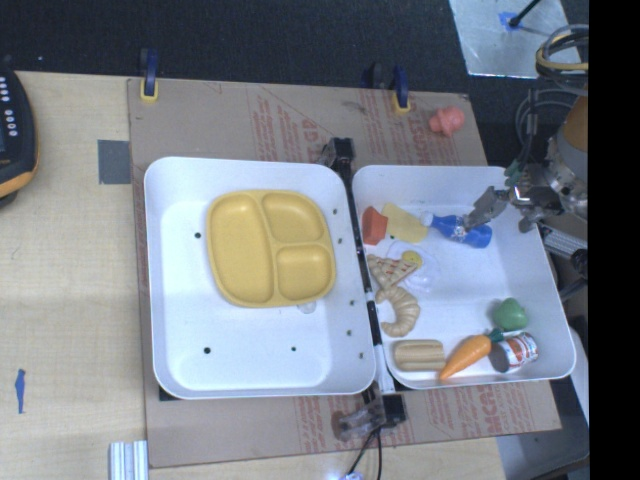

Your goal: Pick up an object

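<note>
I see left bin (180,358): yellow divided plate (270,246) | right bin (540,268): carrot (463,355), croissant (403,315), blue toy (463,230), can (516,350) | can label unreadable | gripper (492,208) grip: can't tell

One fixed cam, mounted above the bench (70,268), looking down at a slant. Far enough back to fit both white bins whole: left bin (180,358) centre-left of frame, right bin (545,268) centre-right. The brown board (280,118) under them is fully in frame too, with bare benchtop filling the left third. Upper part of frame shows dark floor (250,13) beyond the bench's far edge, so the cam faces away from the near side, tilted forward. Bin edges run slightly skewed, not square to frame. Arm (560,183) comes in at the right edge, mid-height, mostly cropped.
</note>
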Robot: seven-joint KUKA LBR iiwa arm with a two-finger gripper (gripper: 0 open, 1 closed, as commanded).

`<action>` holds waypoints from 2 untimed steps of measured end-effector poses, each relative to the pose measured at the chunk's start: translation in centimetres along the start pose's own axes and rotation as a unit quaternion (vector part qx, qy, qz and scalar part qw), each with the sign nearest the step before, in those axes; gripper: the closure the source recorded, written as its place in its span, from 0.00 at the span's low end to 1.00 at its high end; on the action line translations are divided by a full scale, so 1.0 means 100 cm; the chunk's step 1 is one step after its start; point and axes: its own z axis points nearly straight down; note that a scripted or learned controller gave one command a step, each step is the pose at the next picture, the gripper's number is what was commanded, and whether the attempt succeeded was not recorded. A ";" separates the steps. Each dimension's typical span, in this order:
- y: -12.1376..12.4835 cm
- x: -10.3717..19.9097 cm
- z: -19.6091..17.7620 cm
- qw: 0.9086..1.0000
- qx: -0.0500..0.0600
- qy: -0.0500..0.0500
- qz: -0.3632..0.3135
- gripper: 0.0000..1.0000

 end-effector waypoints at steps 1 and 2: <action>-0.001 0.057 0.077 1.000 0.003 0.002 -0.003 0.00; 0.072 -0.042 0.112 1.000 -0.005 -0.003 0.002 0.00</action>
